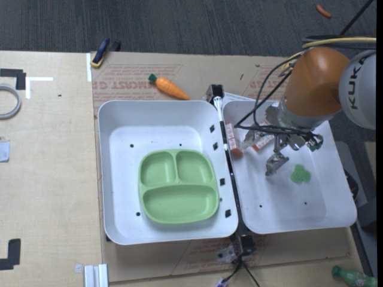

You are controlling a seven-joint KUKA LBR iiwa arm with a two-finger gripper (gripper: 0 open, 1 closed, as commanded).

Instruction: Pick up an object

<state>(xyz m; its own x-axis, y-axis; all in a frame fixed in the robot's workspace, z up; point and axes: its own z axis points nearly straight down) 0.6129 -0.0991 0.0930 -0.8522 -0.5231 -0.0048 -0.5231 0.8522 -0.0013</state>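
My gripper hangs low over the right bin, near its middle, under the orange-banded wrist. A small green toy lies on the bin floor just to the right of the gripper, apart from it. At the bin's upper left, a white and red packet and another small red and white item lie partly under the cables and the gripper body. Nothing shows between the gripper's tips.
The left bin holds a green divided plate. A toy carrot lies on the cardboard behind the bins. A blue and yellow item sits at the back left, and a green bottle at the front right.
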